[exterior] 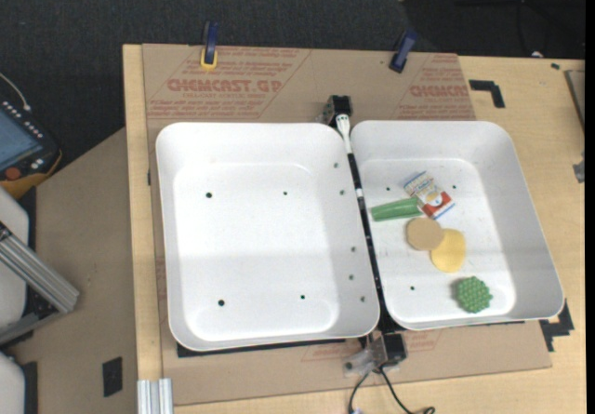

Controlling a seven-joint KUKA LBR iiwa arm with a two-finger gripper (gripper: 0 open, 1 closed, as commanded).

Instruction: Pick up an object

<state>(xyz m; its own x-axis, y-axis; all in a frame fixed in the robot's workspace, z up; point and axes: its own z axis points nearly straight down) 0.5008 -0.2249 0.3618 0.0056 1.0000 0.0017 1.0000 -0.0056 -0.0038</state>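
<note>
The right bin holds several small objects. A green stick lies near its left wall. Beside it rests a small red, white and blue packet. Below them a tan round disc touches a yellow piece. A green bumpy ball sits near the bin's front edge.
The left bin stands beside the right one on a brown cardboard sheet. Two blue clamps grip the sheet's far edge. Metal framing and a screen device lie at the left.
</note>
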